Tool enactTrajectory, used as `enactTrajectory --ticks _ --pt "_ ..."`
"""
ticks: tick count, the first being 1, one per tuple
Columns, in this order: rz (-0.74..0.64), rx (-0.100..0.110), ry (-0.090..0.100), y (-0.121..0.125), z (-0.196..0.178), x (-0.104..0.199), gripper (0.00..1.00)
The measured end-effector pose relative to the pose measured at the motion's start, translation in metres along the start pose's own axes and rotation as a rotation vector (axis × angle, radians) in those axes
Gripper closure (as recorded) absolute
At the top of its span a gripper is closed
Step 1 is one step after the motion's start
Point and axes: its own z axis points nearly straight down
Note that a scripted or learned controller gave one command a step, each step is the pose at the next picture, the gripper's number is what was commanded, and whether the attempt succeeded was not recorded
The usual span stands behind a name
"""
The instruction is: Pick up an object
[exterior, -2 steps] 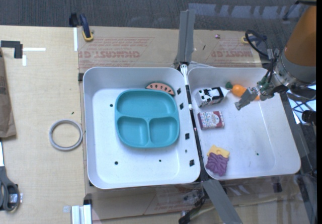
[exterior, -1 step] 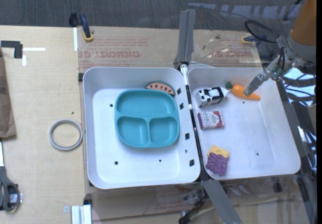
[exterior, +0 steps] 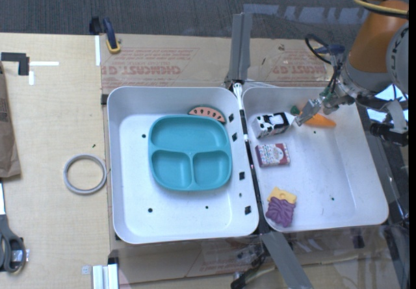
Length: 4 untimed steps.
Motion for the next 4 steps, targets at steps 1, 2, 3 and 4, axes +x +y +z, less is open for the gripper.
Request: enactTrajectory --ticks 1,2,3,4 --pt "0.085 0.001 0.0 -0.031 0.015 0.008 0.0" --pt "-0.204 -0.001 -0.004 -0.008 -0.04 -0.039 0.0" --pt "-0.095 0.0 0.0 0.0 0.028 -0.016 0.0" --pt "-0.096 -0.001 -0.002 0.001 0.018 -0.016 1.0"
